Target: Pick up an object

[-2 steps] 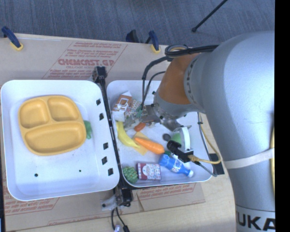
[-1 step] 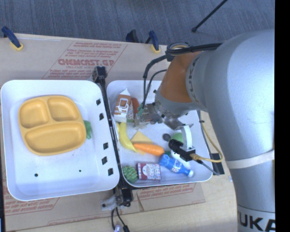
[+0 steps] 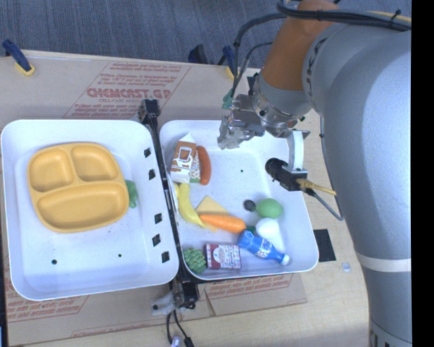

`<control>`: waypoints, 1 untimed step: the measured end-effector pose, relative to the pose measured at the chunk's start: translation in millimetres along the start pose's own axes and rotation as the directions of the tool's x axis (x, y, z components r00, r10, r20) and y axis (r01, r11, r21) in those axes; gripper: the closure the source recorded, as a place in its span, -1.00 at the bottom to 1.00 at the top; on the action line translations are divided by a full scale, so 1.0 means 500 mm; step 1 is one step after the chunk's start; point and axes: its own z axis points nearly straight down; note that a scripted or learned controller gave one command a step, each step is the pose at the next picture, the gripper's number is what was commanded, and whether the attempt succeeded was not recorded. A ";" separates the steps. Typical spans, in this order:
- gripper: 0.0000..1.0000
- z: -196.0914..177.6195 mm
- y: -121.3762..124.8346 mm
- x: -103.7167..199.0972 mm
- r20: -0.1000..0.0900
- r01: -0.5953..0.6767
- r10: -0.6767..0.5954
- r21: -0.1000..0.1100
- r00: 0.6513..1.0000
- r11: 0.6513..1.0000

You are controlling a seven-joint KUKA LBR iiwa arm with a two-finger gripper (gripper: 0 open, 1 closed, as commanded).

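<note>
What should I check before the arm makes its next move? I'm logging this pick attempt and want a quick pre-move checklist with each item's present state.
1. Gripper positioned over the right bin: ok, at its far edge.
2. Object between the fingers: cannot tell; nothing is visibly held.
3. Finger opening: cannot tell from this angle.
4. Pickable targets present: ok; carrot, banana, blue bottle and green ball lie in the right bin.
5. Space around targets: not ok; carrot, banana and yellow wedge crowd together.
6. Left bin: ok; the yellow divided tray sits inside, away from the arm.
</note>
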 end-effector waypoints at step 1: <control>-1.00 0.001 -0.001 0.000 0.000 0.000 0.000 0.002 1.000 1.000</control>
